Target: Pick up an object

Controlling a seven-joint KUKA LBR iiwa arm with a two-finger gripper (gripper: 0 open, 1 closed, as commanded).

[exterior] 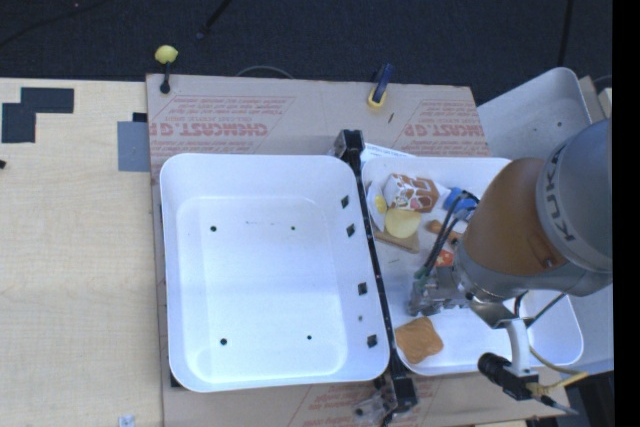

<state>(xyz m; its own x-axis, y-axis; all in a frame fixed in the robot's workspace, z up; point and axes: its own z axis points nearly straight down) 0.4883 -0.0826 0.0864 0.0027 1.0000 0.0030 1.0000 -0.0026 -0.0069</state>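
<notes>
My gripper [428,297] is low inside the right bin [560,340], near its left wall, with the grey arm and its orange band covering much of that bin. A tan bread-like piece [419,339] lies just below the gripper. Farther up the bin lie a yellow item [401,221], a red-and-white packet [414,192] and a blue object [459,201]. A thin dark stick [442,248] with a small red piece [445,258] runs toward the gripper. The arm hides the bin's middle.
The left bin [262,270] sits beside the right one, split by a black divider [366,245]. Both rest on cardboard [300,120]. A blue-and-yellow clamp [380,87] and a yellow ball on a post [166,57] stand at the back edge.
</notes>
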